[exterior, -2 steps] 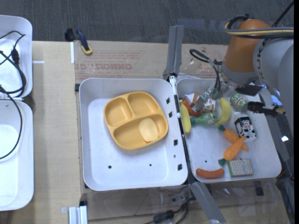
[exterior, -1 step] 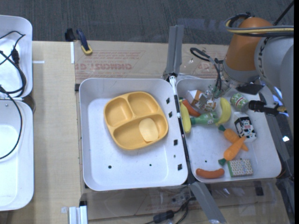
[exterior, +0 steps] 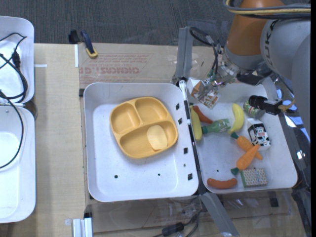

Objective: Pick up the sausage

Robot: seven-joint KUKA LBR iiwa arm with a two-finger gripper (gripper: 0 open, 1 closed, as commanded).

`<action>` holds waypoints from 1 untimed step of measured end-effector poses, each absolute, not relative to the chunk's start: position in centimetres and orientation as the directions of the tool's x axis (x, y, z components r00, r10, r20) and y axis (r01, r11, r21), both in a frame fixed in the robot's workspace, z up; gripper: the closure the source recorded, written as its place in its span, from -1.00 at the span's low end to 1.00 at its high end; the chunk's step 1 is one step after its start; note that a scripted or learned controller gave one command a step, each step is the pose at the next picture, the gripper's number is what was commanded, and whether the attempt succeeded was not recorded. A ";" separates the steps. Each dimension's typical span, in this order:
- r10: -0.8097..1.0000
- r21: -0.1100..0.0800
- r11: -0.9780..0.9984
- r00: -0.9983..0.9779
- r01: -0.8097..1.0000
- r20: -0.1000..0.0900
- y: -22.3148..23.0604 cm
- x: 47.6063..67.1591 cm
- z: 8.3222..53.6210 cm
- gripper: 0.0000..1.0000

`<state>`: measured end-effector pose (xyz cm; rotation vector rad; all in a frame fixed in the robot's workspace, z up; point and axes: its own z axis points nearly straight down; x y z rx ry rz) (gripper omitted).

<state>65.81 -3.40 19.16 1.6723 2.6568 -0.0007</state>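
The sausage is a short reddish-brown link lying flat near the front edge of the right bin, just left of a speckled sponge block. My gripper hangs over the back left corner of that bin, far behind the sausage and well apart from it. It hovers just above a red-orange pepper-like piece. The grey arm with its orange band reaches in from the upper right.
The right bin also holds a banana, a green bottle, two carrots, a small cow-patterned toy and a dark can. The left bin carries a yellow divided plate.
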 end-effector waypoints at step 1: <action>0.896 -0.001 0.444 -0.444 0.896 -0.001 -5.5 60.3 19.1 1.00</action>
